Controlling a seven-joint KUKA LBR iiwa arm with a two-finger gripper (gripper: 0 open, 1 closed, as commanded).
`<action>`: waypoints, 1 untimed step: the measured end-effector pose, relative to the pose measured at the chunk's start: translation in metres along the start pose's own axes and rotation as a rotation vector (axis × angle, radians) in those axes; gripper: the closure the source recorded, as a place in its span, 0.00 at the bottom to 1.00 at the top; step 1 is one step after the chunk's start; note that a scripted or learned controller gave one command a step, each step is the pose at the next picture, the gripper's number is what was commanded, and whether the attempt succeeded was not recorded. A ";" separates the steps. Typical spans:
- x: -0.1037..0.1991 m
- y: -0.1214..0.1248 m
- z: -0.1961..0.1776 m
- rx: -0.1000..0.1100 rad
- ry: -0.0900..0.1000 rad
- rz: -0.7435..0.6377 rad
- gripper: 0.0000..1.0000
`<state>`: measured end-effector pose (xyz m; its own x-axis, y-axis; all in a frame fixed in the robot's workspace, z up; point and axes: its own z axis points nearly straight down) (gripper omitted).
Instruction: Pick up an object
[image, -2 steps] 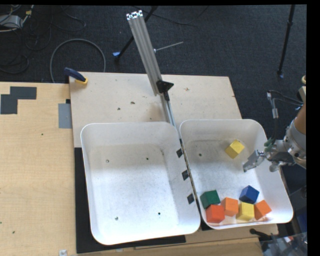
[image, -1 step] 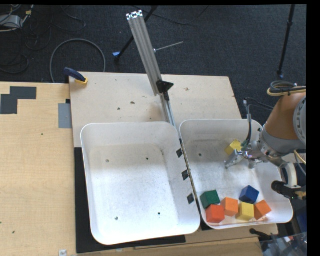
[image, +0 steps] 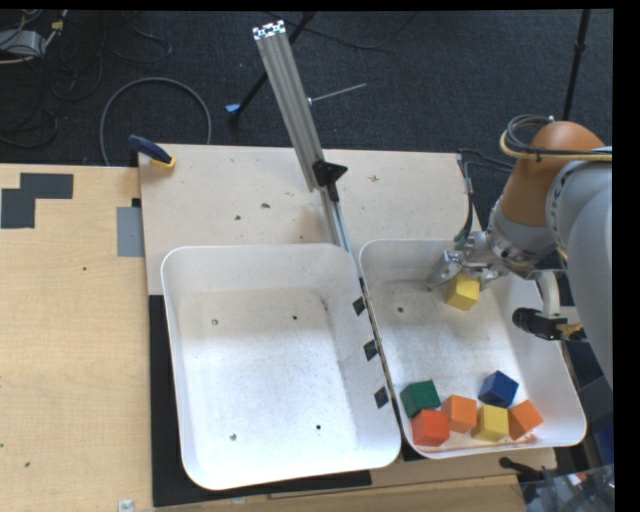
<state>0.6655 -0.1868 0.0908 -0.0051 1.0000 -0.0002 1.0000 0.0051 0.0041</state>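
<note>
Partly hidden, tool (image: 462, 275) fingertips grip yellow cube (image: 463, 293); arm (image: 560, 190) cut off

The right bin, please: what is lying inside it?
In the right bin, a yellow cube sits at the claw; six blocks cluster near the front. The arm covers its right edge.

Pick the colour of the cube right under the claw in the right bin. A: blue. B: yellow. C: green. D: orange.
B: a yellow cube sits just below the claw in the upper part of the right bin, apart from the cluster of cubes along the bin's near edge.
</note>
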 end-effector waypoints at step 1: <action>-0.001 -0.003 -0.009 0.009 -0.001 -0.003 1.00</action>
